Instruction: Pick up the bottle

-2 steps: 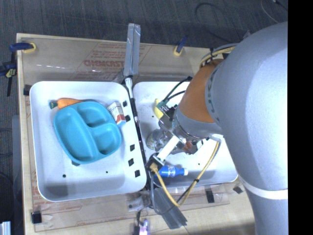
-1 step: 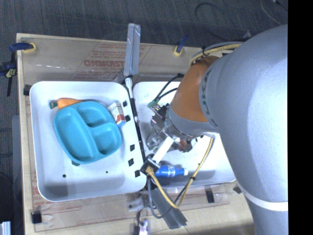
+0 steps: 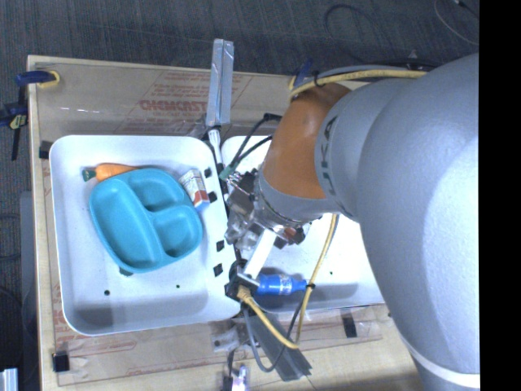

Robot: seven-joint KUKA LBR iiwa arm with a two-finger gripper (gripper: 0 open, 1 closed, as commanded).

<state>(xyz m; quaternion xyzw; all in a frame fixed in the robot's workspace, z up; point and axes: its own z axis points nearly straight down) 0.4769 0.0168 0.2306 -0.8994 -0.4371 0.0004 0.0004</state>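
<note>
Blue bottle (image 3: 281, 284) lies by the right bin's (image 3: 352, 265) front wall; gripper (image 3: 242, 247), grip state unclear, should centre across it before closing.

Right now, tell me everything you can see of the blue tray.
The blue tray is a glossy, plastic-looking dish with rounded corners and three hollow compartments, all empty. It lies open side up in the left bin, askew to its walls. An orange thing lies against its upper edge, and a small red-labelled container sits at its right corner.
</note>
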